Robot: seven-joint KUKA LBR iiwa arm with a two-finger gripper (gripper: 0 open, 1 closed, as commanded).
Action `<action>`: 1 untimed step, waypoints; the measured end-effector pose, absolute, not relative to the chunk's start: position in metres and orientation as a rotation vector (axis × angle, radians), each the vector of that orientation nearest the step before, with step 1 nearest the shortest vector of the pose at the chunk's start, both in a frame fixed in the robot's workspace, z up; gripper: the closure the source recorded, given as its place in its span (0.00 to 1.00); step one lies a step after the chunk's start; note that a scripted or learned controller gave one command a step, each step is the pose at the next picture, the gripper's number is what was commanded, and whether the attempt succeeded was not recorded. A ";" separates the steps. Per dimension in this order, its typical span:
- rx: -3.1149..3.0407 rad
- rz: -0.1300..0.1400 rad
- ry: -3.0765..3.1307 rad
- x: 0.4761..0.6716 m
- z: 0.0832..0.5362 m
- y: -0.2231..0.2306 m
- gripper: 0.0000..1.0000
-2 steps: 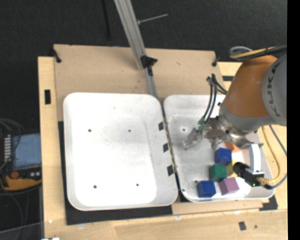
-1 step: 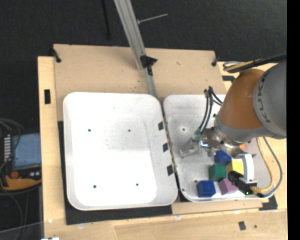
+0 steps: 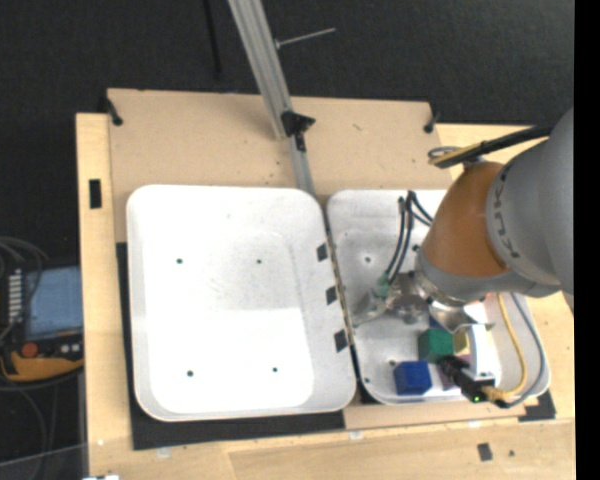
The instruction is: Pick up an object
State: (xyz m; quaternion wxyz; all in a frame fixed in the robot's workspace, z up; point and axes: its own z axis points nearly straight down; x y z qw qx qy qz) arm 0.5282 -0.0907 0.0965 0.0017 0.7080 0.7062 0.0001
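Arm reaches in from the right over the right bin [image 3: 365, 228], gripper [image 3: 405, 303] low near that bin's left wall; finger state: cannot tell, wrist hardware and cables hide it. Candidates lie toward the bin's near edge: a green block [image 3: 436, 343] just beside the gripper on its near-right side, and a blue block [image 3: 412, 378] a bit further, close to the near rim, neither visibly held. Judgement: green block is the nearer target, so the next move is a short shift toward the near-right; left bin [image 3: 220, 298] holds nothing to pick.
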 end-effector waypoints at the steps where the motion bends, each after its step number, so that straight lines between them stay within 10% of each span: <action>1: 2.230 0.007 2.205 0.529 0.109 -0.091 1.00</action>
